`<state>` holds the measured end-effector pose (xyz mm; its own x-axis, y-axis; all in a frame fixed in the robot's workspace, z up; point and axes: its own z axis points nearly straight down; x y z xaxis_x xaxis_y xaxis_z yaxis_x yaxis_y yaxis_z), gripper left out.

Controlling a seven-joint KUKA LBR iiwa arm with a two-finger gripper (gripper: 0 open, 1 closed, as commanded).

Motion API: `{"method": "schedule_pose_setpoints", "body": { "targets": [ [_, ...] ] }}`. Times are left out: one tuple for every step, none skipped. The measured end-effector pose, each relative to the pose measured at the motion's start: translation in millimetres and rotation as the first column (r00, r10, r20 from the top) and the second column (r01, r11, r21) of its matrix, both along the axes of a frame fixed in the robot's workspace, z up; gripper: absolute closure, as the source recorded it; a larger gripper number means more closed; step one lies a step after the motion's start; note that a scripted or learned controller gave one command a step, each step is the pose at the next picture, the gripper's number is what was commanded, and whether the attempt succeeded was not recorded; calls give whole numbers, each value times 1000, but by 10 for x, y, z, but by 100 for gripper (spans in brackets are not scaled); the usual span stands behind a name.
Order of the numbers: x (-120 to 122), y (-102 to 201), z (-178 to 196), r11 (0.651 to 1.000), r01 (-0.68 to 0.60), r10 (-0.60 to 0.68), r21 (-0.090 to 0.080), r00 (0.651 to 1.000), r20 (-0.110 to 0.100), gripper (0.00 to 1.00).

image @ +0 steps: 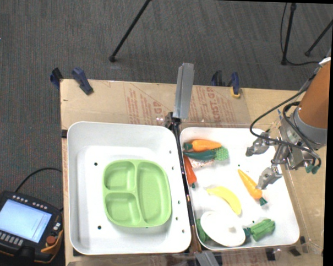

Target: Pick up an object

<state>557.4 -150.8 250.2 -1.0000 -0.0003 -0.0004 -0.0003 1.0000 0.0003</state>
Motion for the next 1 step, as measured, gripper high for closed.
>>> {"method": "schedule_pose_setpoints", "body": {
  "targets": [
    [-140,81,-1629,999,-40,40,4,999,-12,0]
  ]
}}
